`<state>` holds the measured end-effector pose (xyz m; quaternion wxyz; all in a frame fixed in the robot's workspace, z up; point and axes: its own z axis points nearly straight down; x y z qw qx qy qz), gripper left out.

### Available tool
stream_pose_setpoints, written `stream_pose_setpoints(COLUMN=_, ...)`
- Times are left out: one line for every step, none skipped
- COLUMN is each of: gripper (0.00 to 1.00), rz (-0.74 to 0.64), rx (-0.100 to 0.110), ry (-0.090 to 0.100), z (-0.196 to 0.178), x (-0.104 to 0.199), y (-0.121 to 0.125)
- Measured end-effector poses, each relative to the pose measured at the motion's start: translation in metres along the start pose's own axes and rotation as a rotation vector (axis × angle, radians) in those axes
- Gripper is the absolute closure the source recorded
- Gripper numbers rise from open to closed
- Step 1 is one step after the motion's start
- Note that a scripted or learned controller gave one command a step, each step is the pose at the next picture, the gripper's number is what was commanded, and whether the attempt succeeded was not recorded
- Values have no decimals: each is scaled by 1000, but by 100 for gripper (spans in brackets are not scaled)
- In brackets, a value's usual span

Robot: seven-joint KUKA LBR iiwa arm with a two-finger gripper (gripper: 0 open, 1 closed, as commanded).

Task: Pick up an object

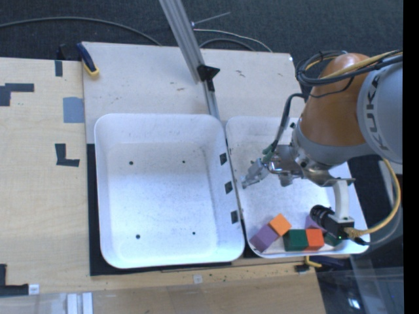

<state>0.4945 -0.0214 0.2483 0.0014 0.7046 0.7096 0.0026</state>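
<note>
Blocks point(288, 234) below the tool point(252, 177), well apart

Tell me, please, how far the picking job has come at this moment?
Done: the gripper is over the right bin. In hand: nothing shows between its fingers. Left: the purple block, orange block, green block and the second orange block all lie at the bin's near end, unpicked.

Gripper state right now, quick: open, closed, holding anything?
Gripper: above the right bin, nothing visibly between its fingers; open or closed cannot be told.
</note>
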Motion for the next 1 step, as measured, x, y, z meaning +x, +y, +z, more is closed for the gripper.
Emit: stream_pose_setpoints(gripper=0, rz=2, rx=4, ry=-1, z=-31, x=28, y=10)
